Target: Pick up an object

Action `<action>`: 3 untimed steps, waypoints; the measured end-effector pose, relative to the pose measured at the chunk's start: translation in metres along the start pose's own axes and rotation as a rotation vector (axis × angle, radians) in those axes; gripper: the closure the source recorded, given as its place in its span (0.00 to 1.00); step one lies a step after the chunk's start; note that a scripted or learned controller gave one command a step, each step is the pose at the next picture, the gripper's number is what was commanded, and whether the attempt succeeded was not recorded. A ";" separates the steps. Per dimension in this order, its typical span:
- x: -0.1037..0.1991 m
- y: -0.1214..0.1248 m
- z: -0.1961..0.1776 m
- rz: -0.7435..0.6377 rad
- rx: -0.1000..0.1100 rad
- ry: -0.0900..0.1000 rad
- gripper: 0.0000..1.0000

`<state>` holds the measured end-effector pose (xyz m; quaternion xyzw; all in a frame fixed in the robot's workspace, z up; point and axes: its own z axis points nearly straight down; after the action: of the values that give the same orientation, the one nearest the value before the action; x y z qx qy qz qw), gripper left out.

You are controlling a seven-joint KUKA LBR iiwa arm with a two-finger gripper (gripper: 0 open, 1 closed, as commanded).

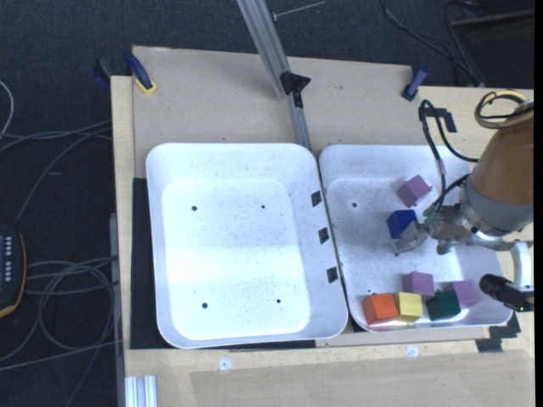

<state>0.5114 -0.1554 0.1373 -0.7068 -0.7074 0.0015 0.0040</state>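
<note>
Several small blocks lie in the right white bin. A blue block sits near its middle, and a purple block lies just behind it. Along the front wall are an orange block, a yellow block, a dark green block and two more purple blocks. My gripper hangs low over the bin floor, just right of and in front of the blue block. It is open, and I see nothing between its fingers.
The left white bin stands beside the right one, with black clips on the shared rim. A slanted metal pole rises from behind the bins. Black cables hang near the arm.
</note>
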 end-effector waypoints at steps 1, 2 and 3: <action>-0.001 0.002 -0.015 0.000 -0.011 -0.003 1.00; 0.002 -0.004 -0.074 -0.001 -0.016 -0.006 1.00; 0.002 -0.003 -0.120 -0.001 -0.015 -0.006 1.00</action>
<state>0.5094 -0.1540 0.2571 -0.7065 -0.7077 -0.0019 -0.0034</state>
